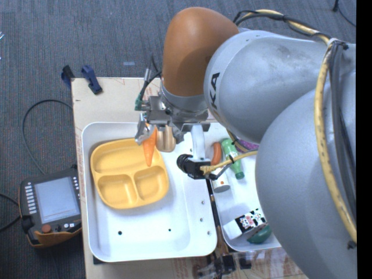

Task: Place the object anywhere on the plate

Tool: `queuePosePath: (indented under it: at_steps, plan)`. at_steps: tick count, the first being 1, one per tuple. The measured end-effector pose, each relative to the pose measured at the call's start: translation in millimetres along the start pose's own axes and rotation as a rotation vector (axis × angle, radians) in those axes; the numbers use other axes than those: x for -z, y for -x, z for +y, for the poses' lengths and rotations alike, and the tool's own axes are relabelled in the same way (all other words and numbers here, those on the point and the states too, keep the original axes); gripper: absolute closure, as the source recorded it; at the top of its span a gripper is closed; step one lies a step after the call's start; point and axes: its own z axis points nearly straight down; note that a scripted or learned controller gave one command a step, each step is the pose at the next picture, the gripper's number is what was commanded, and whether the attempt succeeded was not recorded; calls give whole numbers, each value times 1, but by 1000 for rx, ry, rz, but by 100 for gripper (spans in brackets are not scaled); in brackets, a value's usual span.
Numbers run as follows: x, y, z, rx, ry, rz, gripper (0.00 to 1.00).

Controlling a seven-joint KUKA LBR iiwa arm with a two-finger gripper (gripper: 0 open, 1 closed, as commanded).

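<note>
A yellow three-compartment plate (125,182) lies in the left white bin (145,243). An orange carrot (149,149) hangs point-down over the plate's upper right rim, held between the fingers of my gripper (152,136). The gripper is shut on the carrot's upper end. The carrot's tip reaches down to the divider near the plate's right side; I cannot tell whether it touches.
The right bin (241,237) holds a green bottle (234,161), an orange-brown sausage-like item (217,151), a small black-and-white carton (249,221) and a dark green object (260,235). A pendant (52,205) lies left of the bench. Blue clamps (90,78) sit at the bench's back left corner.
</note>
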Motion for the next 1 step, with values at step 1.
queuePosePath:
  at_steps: [1]
  plan:
    - [-6, 0, -3, 2, -11, -4, 0]
